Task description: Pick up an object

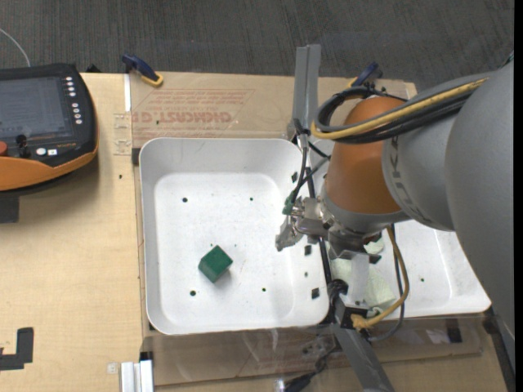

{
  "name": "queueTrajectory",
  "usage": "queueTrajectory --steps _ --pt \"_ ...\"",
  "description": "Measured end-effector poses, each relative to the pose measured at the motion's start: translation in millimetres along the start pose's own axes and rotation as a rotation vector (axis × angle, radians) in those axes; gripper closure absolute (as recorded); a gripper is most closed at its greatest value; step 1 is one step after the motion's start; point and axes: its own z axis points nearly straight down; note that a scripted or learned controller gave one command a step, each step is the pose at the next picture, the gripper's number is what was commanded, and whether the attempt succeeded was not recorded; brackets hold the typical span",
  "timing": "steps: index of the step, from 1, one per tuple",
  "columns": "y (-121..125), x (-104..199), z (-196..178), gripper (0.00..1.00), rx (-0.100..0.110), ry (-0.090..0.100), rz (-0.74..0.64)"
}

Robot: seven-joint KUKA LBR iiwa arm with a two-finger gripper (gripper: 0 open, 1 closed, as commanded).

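The grey arm [458, 153] looms over the bins' divide, its jaws [288, 237], open or closed I cannot tell, near the green cube [216, 264] lying toward eight o'clock in the left bin [163, 219].

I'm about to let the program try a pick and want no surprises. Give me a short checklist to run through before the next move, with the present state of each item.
1. Target present: green block lies in the left bin. Ok.
2. Block free of the bin walls, with nothing beside it: ok.
3. End effector over the block: not ok; it sits to the block's right, near the bin's right wall.
4. Block already held: no, it rests apart from the end effector.
5. Cables along the wrist clear of the bin rim: cannot tell.
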Motion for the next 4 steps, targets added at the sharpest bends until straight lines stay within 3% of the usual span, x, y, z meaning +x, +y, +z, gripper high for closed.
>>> queueTrajectory --steps 1,2,3,4 --pt "-14.3 67.9 32.1 0.0 0.0 -0.001 -0.269" --pt "-22.5 110.6 -103.7 0.0 -0.005 -0.001 -0.497" --pt "-12.4 62.3 -61.2 0.0 -0.002 -0.002 -0.821" --pt "-21.5 107.2 -74.8 0.0 -0.006 -0.002 -1.113"
